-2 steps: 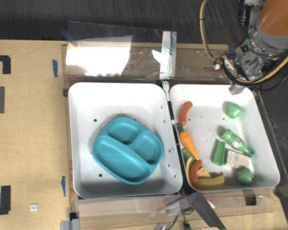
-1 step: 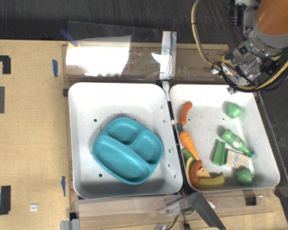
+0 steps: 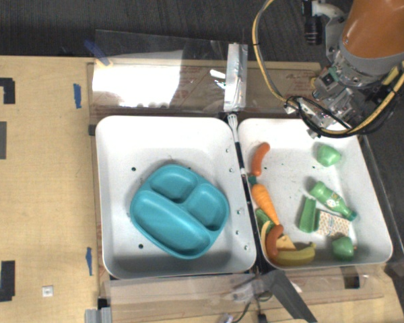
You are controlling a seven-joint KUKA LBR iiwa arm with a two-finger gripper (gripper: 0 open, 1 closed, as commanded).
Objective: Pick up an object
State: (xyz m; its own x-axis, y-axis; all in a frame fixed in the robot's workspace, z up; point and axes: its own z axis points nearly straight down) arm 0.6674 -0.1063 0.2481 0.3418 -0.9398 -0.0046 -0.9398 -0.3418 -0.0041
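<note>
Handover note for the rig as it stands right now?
Hand: above the far edge of the right bin, carrying nothing that I can see; finger state unreadable.
Right bin: two carrots, green lime-like piece, green bottle, green block, small packet, banana.
Left bin: teal divided plate.
Done: nothing picked.
Left: descend, grasp one item, lift.

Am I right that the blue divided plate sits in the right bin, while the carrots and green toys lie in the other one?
Not quite: the camera view shows the blue divided plate in the left bin. The carrots and green toys lie in the right bin.
</note>
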